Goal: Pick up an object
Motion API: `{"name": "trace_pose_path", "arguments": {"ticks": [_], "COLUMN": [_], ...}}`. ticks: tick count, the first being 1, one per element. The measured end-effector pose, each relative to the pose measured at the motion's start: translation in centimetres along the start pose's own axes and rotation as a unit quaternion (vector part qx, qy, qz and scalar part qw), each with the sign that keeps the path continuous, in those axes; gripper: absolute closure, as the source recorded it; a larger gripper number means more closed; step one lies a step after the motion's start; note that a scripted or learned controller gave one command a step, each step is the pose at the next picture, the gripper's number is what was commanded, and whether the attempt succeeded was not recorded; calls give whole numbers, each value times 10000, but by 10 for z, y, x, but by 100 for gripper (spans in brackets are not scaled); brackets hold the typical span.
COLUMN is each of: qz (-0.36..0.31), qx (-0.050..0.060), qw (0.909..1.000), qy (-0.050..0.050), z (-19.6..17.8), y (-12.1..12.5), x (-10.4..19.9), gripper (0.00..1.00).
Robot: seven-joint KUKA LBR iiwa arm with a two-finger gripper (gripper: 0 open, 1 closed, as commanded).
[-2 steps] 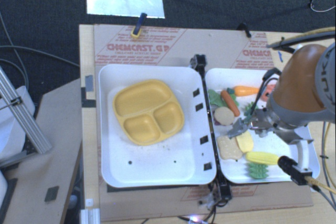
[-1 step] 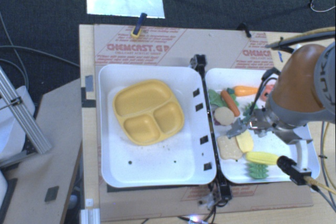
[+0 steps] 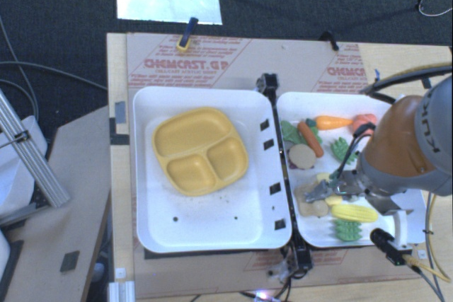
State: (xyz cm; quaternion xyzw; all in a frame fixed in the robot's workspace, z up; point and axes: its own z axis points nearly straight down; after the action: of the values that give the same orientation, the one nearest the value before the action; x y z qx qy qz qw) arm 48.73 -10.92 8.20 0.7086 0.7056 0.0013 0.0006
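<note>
The gripper (image 3: 318,190) sits low in the right bin (image 3: 297,152), toward its 8 o'clock corner, among toy foods. Whether it is parted or closed cannot be told at this size, nor whether it grips anything. A tan round piece (image 3: 315,208) lies just at its 6 o'clock, a yellow corn cob (image 3: 354,212) at 4 o'clock

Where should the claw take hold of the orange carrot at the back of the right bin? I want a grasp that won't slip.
Across the thick middle of the carrot, coming straight down from above. It lies flat, pointing left to right, so the fingers should close front to back. The top side is free; a sausage-like piece lies close at its left end.
</note>
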Motion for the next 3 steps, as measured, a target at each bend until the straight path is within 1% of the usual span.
{"name": "trace_pose_path", "arguments": {"ticks": [1, 2, 3], "qz": [-22, -82, -79], "qx": [-23, -37, -40], "qw": [10000, 10000, 10000], "qy": [4, 13, 11], "z": [-15, -107, -186], "y": [2, 2, 1], "x": [3, 78, 127], "gripper": [100, 100, 100]}}
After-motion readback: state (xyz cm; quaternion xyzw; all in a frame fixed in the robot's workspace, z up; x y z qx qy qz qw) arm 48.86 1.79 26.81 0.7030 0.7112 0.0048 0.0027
